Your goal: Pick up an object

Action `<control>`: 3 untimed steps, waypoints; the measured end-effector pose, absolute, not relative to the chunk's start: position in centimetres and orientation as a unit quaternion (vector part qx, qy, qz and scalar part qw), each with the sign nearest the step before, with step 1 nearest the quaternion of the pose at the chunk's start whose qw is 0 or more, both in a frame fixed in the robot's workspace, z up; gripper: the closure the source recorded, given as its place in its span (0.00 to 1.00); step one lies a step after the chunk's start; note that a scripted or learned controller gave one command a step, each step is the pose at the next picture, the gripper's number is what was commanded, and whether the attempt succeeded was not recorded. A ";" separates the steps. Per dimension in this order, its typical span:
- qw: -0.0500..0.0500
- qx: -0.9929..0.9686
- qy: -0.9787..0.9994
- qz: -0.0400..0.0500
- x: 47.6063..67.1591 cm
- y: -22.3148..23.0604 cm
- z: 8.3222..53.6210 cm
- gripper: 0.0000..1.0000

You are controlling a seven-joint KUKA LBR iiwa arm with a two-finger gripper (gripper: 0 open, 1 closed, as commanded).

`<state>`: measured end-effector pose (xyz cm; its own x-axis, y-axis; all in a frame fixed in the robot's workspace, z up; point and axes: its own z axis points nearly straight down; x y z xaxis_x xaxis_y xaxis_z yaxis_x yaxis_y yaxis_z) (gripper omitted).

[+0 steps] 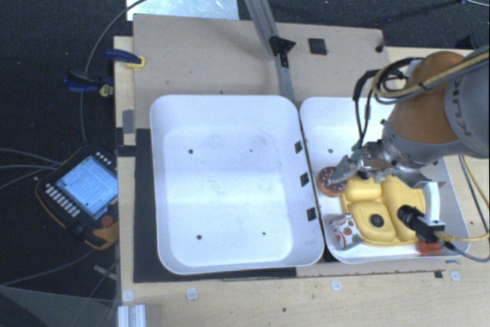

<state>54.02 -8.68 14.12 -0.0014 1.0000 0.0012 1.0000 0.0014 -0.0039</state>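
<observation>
Dark carpet surrounds a tan worktop (pixel 230 57) that carries two shallow white bins side by side, so that things can be lifted from one and dropped in the other. At the centre of the frame, the left bin (pixel 222 241) has a bare floor, while all the objects lie crowded in the lower part of the right bin (pixel 329 119): a yellow toy (pixel 375 220), a round brown-and-pink piece (pixel 331 180) just beside its upper left, and a small white cup with red marks (pixel 344 230) against the bin's lower left corner. From the right edge the grey arm (pixel 429 119) reaches in low over this cluster, its pincer (pixel 358 163) just above the yellow toy and near the round piece, likely because that is where the pickable things are. Whether the pincer is wide or narrow I cannot tell, and nothing can be seen held in it. A handheld controller (pixel 80 191) rests at the left on the carpet.
</observation>
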 end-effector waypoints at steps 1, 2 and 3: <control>-0.012 -0.708 -0.706 -0.003 54.6 -9.3 9.9 0.00; -0.017 -0.707 -0.707 -0.010 55.2 -9.1 11.6 1.00; -0.003 -0.705 -0.709 -0.003 55.4 -8.8 18.1 1.00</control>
<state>55.41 -8.81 18.05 -0.0051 1.0000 -0.0007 1.0000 0.0051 0.0079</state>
